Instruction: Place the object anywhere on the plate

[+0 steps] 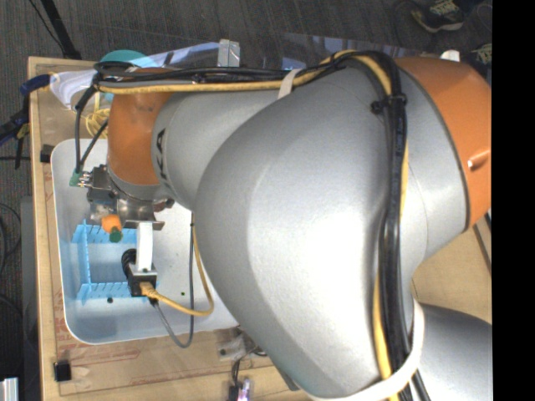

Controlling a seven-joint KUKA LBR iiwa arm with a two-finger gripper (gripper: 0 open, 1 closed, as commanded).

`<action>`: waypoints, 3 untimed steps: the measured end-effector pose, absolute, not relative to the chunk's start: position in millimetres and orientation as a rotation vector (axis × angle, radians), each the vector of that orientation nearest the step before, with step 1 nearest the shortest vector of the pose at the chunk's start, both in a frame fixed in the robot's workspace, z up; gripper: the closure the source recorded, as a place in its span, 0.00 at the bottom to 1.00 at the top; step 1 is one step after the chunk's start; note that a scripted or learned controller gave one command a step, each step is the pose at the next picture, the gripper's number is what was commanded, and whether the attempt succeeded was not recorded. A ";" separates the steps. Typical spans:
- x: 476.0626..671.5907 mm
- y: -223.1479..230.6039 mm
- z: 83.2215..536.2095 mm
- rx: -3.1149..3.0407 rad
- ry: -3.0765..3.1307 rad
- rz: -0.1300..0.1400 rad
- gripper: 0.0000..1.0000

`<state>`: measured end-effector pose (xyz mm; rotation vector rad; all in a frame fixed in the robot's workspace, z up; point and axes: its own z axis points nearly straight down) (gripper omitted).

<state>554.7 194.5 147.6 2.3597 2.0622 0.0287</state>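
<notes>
The gripper (125, 224) hangs by the blue rack (94, 266); its grip cannot be told, so placement looks unfinished.

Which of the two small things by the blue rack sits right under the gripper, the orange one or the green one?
The orange object, at the blue rack's top edge directly beneath the gripper. The green one sits just below it.

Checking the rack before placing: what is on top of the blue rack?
An orange and green object sits at the blue rack's upper edge, below the gripper. The arm covers everything to the right.
</notes>
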 end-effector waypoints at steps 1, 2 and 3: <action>598.4 170.5 152.8 2.068 2.366 -0.003 1.00; 604.2 144.2 152.6 1.850 2.544 -0.008 1.00; 553.2 148.2 110.0 1.534 2.738 0.005 1.00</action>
